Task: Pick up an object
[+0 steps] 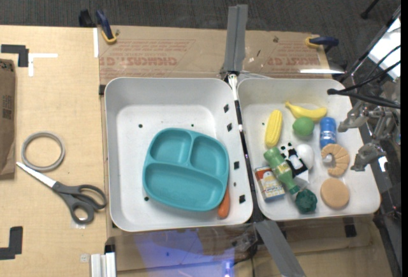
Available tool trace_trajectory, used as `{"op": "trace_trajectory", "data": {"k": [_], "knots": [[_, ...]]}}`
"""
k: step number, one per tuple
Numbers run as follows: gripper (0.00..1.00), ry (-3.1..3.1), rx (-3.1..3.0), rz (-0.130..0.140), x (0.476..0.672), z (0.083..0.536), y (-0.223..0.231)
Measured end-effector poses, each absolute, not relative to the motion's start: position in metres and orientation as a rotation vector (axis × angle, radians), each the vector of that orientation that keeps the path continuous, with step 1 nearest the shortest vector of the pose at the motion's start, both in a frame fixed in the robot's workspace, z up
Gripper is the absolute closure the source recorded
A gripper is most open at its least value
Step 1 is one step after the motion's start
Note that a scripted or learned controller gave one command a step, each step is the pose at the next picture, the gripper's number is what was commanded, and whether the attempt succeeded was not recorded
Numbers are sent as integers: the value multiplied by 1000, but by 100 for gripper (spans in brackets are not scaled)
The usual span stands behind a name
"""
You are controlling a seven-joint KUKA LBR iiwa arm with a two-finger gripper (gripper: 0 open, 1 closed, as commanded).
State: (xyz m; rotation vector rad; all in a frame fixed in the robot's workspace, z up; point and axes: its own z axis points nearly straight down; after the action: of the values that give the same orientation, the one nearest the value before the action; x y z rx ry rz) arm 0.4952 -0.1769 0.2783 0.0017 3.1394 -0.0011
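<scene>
From above, the left bin (121, 103) holds a smooth teal three-part tray (186, 168) with an orange carrot (224, 207) at its near-right edge. The right bin (255, 103) holds glossy plastic food — corn (273, 127), banana (305, 110), a green ball (303, 126), a blue bottle (327, 131), a round biscuit (335, 193). The gripper (363, 138) hangs at that bin's right rim — whether its pincer is wide or narrow, I cannot tell.

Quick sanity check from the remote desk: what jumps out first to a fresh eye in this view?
The big teal divided plate takes up most of the left bin, with an orange carrot tucked against its right edge. The right bin holds a crowded heap of toy food, a yellow banana and corn cob brightest. The gripper sits at that bin's right rim.
</scene>
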Motion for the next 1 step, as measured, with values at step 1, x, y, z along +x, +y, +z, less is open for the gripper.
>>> {"op": "trace_trajectory", "data": {"k": [1], "knots": [[0,3140,34,-1,543,170,-177]]}}
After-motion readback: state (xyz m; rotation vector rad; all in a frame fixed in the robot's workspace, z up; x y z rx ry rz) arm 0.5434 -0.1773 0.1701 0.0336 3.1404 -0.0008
